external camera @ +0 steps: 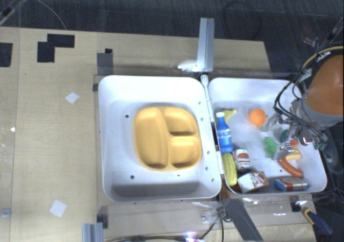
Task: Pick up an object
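The right bin holds several small items. A blue bottle and a yellow corn cob lie along its left wall. An orange ball sits near the middle, with a green piece below it. A red can, a white and red carton, a red sausage and a blue and red packet lie toward the front. My gripper hangs low over the bin's right side, just above a small yellow and white piece, between the green piece and the sausage.
The left bin carries a yellow divided tray. A metal post rises behind the seam between the bins. The arm's orange band and cables overhang the right bin's right wall. Bare wooden bench lies to the left.
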You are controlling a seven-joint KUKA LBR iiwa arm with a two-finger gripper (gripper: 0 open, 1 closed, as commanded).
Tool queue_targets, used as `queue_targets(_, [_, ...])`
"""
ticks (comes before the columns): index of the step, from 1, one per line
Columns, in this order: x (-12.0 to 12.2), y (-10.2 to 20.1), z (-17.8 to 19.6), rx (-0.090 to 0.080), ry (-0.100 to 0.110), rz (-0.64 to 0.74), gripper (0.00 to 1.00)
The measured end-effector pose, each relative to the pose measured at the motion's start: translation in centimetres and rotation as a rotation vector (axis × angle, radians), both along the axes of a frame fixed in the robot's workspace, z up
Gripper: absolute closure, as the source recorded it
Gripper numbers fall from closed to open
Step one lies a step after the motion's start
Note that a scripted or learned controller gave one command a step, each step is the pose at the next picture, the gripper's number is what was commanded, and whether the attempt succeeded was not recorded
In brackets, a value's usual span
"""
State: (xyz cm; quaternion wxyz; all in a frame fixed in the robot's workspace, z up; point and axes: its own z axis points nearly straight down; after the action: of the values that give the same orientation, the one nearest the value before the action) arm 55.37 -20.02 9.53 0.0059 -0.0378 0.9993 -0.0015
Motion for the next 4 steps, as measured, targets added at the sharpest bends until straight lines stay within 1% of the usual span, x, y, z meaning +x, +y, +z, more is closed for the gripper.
queue_targets(1, [4.9,3.8,-0.6,0.004,-0.002,-0.149,0.0])
queue_targets(2, [10.7,0.0,-0.8,0.005,0.014,-0.466,0.0])
queue_targets(3, [9.0,5.4,1.4,0.01,0.001,-0.711,0.0])
queue_targets(4, [10.8,10.6,-0.4,0.006,0.0,-1.083,0.0])
